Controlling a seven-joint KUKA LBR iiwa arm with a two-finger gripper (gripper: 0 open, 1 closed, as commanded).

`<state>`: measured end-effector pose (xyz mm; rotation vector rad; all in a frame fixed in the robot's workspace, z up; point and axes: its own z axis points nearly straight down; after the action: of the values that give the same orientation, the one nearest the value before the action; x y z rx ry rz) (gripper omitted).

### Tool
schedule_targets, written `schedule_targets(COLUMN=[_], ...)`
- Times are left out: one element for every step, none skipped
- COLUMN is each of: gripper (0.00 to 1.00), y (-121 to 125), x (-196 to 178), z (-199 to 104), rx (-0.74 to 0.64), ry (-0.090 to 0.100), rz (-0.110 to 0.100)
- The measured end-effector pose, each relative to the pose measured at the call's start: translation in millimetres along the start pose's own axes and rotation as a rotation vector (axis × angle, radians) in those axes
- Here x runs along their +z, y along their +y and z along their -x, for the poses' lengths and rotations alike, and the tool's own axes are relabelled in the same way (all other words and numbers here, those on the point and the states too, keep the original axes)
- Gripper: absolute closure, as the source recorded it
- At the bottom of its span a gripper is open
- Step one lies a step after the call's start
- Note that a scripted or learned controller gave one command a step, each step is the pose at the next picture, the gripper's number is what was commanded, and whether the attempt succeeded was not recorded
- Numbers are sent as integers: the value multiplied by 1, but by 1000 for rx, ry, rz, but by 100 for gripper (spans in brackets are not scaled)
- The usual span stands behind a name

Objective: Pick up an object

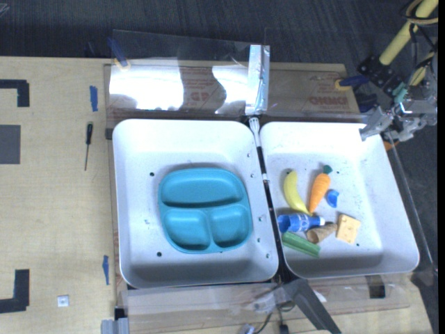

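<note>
Here, the gripper [398,119] hung at the far right of the camera view, over the upper right corner of the right bin [389,186], well apart from the objects lying inside it. Whether it was open or closed could not be told from this slant; nothing showed in its grasp. In the right bin, a yellow banana [293,191] lay just beside an orange carrot [318,190], with a small blue piece [332,197] to the carrot's right. Below them lay a blue and white bottle [297,223], a tan block [348,228], a brownish item [320,234], perhaps a cone, too small to identify, and a green stick [301,245] nearest the front wall. The left bin [132,186] held a blue divided tray [204,209] with three compartments, sitting flat at its middle.
</note>
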<state>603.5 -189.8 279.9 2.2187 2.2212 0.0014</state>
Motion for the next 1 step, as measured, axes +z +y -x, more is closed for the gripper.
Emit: schedule_targets(gripper=[0], y=[-28], x=[117], z=[-23], rx=[90], ry=[2], rz=[-10])
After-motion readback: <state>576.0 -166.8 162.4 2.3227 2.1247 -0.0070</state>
